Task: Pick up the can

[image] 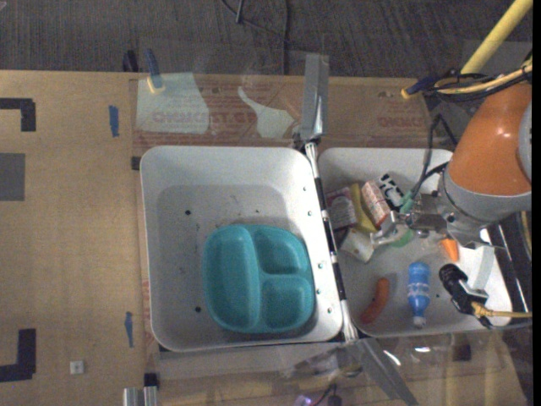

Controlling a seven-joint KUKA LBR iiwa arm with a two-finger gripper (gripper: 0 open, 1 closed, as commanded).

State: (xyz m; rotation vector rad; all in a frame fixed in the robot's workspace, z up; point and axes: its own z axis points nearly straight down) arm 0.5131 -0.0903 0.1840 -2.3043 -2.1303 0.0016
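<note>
The can [341, 211], small with a grey-brown label, lies on its side against the left wall of the right bin [439, 326]. My gripper [396, 231] hangs low over the middle of that bin, just right of and slightly nearer than the can. A yellow packet [370, 205] lies between the two. A white object [357, 246] sits directly beside the gripper's tip. I see nothing held in the gripper.
In the right bin lie a black-and-white item [390, 188], a green piece [408, 203], an orange-red sausage [376, 301], a blue bottle [418, 293] and a small orange thing [450, 249]. The left bin [169, 184] holds a teal divided plate [258, 277].
</note>
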